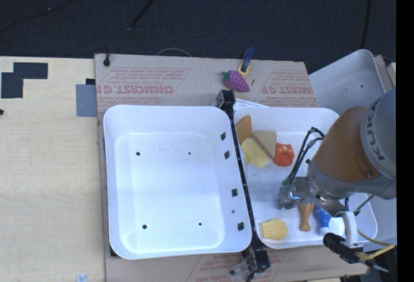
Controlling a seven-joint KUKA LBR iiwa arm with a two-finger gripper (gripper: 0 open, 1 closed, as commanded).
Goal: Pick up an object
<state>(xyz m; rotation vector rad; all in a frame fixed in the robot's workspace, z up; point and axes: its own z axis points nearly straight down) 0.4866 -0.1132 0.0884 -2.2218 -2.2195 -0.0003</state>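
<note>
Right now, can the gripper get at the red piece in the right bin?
Probably yes. The gripper hangs inside the right bin, and the red piece lies just beyond it with bare bin floor between. Its top is uncovered; only the yellow pieces sit close on its far side.

A single fixed camera looks down at a slant from above the worktop (45, 164), far enough back to take in both white bins: the left bin (169, 180) sits mid-frame, the right bin (268, 200) beside it, its far right rim seemingly hidden by the arm (352, 151).
</note>
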